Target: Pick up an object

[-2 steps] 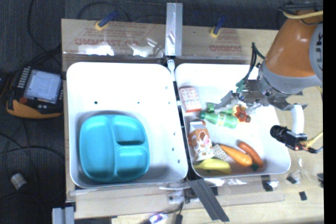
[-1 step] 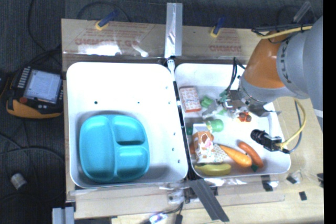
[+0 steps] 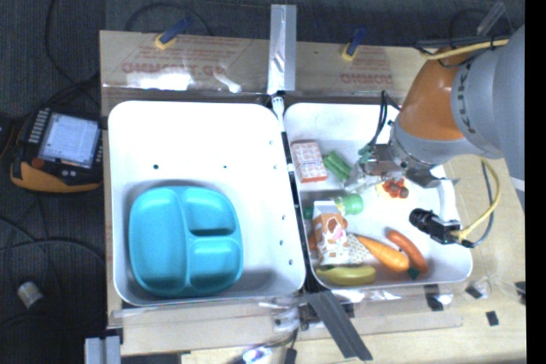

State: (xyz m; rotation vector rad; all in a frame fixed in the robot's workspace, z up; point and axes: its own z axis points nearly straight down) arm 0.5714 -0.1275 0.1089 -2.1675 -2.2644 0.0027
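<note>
While the arm (image 3: 478,102) reaches in from the right, its claw (image 3: 374,162) sits low over the middle of the right bin (image 3: 456,264); whether it is clenched or released cannot be told, the wrist body covers it.

Right bin contents, crowded toward the near and left walls:
- pink-red snack packet (image 3: 308,161), flat, just beside the divider edge; print too small to read.
- green item (image 3: 336,163), between the packet and the claw.
- green bottle-like piece (image 3: 349,204), just below the claw.
- small red-orange bits (image 3: 393,188), by the claw's right side.
- printed carton (image 3: 331,237), tilted; artwork visible, no legible text.
- carrot (image 3: 383,253), touching the carton.
- red-orange sausage-like piece (image 3: 407,249), near the carrot.
- banana (image 3: 345,274), against the near wall.

Open room: far-right corner of the right bin is bare white; little room near the front wall.

Left bin (image 3: 192,128): turquoise divided plate (image 3: 183,239) at near left, far half bare.

Desk (image 3: 128,55) behind the bins carries a clear sheet with reddish lettering, upside down, unreadable. Handheld device (image 3: 60,151) with screen lies on the floor at left.
</note>
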